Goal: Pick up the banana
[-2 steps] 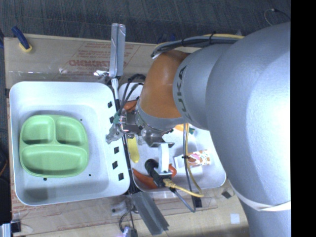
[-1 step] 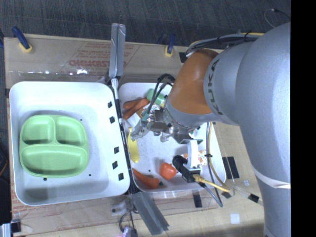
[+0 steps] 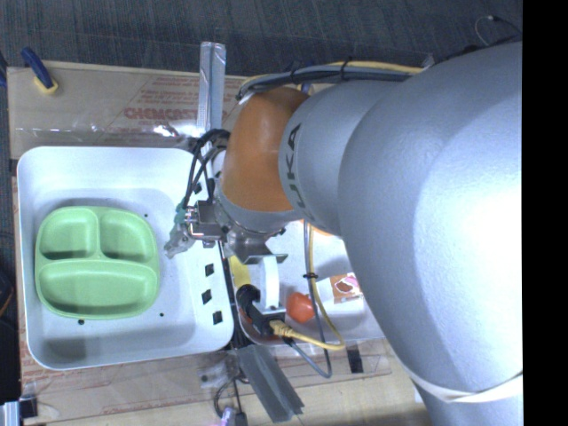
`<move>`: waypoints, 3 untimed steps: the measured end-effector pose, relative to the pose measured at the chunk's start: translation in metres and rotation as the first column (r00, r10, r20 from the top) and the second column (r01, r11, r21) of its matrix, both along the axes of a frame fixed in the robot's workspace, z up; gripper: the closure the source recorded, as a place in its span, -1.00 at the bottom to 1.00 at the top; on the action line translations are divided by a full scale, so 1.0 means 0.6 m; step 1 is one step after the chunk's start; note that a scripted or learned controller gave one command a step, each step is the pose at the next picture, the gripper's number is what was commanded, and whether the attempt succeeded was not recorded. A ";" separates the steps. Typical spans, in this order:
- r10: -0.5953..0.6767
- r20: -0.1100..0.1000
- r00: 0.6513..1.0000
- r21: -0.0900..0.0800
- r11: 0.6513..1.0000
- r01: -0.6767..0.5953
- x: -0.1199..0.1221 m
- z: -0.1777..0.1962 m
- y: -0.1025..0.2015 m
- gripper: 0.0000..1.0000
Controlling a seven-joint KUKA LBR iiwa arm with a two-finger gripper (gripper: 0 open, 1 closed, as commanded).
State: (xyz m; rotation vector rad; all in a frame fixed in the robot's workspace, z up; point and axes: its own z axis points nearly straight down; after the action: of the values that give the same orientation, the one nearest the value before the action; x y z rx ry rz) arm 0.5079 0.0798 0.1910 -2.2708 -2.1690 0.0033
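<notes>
A small patch of yellow [image 3: 238,268] shows just under the wrist, at the left edge of the right bin; it looks like the banana, mostly hidden by the arm. My gripper [image 3: 184,231] hangs below the orange band [image 3: 257,153], over the right side of the left bin [image 3: 106,344] near the divide between the bins. It is seen from above and its tips are too dark and small to read. Nothing is visibly held.
A green divided plate [image 3: 96,260] lies in the left bin. In the right bin, a red-orange ball [image 3: 300,307] and a small white box [image 3: 344,288] sit beside a yellow cable [image 3: 306,337]. The grey arm [image 3: 417,202] covers most of the right bin.
</notes>
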 end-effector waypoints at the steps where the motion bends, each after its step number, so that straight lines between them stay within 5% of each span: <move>1: 0.005 0.000 1.000 0.000 1.000 -0.005 -0.004 0.010 -0.308 -1.00; 2: 0.127 -0.003 0.992 0.002 0.992 -0.127 -0.052 -0.001 -0.176 -1.00; 3: 0.250 0.000 0.968 0.001 0.968 -0.250 -0.044 0.000 -0.107 -1.00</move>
State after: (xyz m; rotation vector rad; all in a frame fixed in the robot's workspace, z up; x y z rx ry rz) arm 0.4814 0.0154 0.1911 -1.9791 -2.4377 0.0026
